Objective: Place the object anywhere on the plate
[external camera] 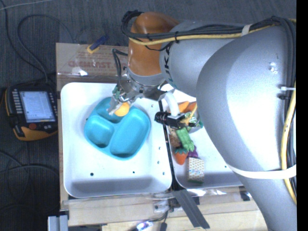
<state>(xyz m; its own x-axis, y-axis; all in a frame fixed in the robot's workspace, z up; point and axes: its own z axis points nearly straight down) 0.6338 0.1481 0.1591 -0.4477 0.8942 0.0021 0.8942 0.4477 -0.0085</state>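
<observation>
Claw (pixel 120 101) over the blue plate (pixel 126 134), pinching a small orange object (pixel 122 110); risk: released near the plate's edge, it rolls into the bin (pixel 77 129).

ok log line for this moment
gripper over blue plate | yellow object at fingertips, grasp unclear | left bin | placement unconfirmed

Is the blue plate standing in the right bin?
No, the blue plate lies in the left bin, while the right bin holds a pile of small toys.
</observation>
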